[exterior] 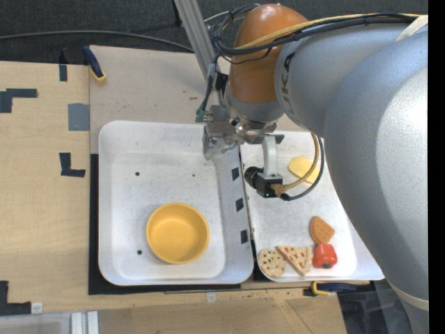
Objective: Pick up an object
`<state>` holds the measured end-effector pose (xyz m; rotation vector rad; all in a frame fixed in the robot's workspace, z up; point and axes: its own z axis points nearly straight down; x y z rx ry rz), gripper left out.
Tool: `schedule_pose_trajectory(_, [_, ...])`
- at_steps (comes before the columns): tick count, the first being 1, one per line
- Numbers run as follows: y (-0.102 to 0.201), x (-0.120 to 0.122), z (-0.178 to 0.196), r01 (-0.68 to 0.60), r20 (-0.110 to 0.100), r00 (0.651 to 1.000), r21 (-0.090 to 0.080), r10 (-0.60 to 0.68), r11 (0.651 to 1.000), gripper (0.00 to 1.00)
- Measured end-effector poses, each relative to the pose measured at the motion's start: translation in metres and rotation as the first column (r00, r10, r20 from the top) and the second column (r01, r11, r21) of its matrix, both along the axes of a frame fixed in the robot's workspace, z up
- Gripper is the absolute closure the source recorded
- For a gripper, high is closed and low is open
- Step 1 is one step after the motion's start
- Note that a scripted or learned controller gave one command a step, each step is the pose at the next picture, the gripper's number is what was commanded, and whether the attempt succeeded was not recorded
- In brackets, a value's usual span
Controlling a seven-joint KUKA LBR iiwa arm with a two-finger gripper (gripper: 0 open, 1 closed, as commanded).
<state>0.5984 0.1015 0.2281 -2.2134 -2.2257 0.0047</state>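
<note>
From my remote station, left to right: a yellow bowl [177,232] sits in the left bin [118,186], well apart from the gripper [221,142] poised over the bins' shared wall; I cannot tell its state. In the right bin [292,214], past the arm (it hides much of that side), lie a yellow piece [300,166], round cracker [270,261], waffle wedge [296,257], orange piece [321,229] and red piece [325,255].

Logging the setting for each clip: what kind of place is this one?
Probably a lab bench set up for robot picking trials. A grey arm reaches over two white bins, toy food and a yellow bowl lie in them, and tape marks dot the board.
</note>
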Motion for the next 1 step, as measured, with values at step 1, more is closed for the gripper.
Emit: schedule_pose_trajectory(1, [-0.0025,0.0002,0.0016,0.003,0.001,1.0,-0.001,-0.003,1.0,0.0])
